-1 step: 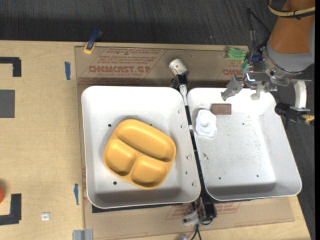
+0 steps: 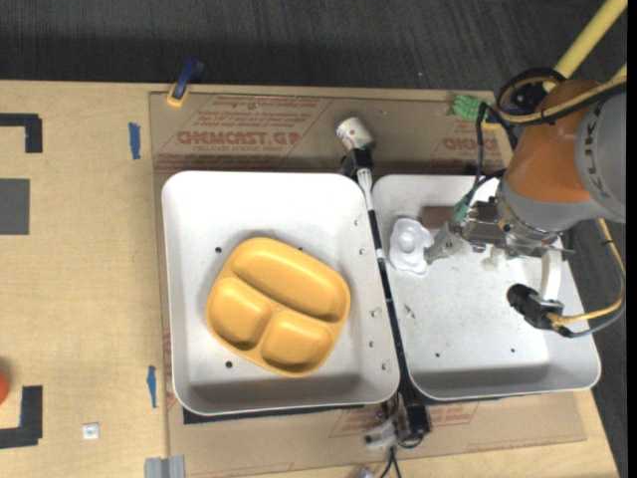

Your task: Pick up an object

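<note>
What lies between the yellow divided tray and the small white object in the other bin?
In the camera view, bare white floor of the left bin, then the two bins' adjoining rims, separate the yellow divided tray from the small white object.

Grey arm (image 2: 587, 167): cut off at the right edge.
Orange-red object (image 2: 3, 388): cropped at the left edge, unidentifiable.

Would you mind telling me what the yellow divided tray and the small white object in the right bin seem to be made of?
The yellow tray looks like moulded plastic with a smooth, slightly glossy finish: rounded compartments and soft highlights. The small white object near the claw looks like glossy white plastic, though its blurred, lumpy shape leaves that open. Both bins look like thin matte white plastic.
</note>
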